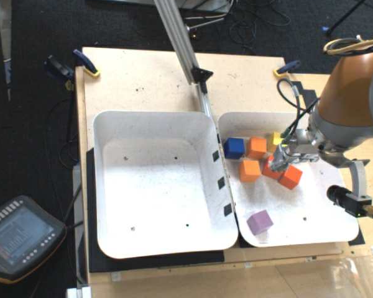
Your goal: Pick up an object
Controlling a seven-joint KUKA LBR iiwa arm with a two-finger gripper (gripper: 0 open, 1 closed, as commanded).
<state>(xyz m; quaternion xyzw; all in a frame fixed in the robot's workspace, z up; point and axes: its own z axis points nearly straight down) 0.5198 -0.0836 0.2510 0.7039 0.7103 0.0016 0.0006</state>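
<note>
The right bin [336, 231] holds a cluster of small blocks: a blue cube [234, 148], an orange cube [257, 146], another orange cube [249, 170], a yellow block [273, 141] and a red-orange block [290, 177]. A purple cube [259, 222] lies apart near the bin's front. My gripper [278, 162] hangs low over the cluster, right at the red-orange block and a red piece beside it. The arm's wrist covers the fingers from above.
The left bin [112, 135] sits beside the right one, with a black-marked divider wall [221, 166] between them. A metal pole [177, 33] slants across the bench's back. Clamps sit at the bench's far corners. A teach pendant [18, 234] lies on the floor at left.
</note>
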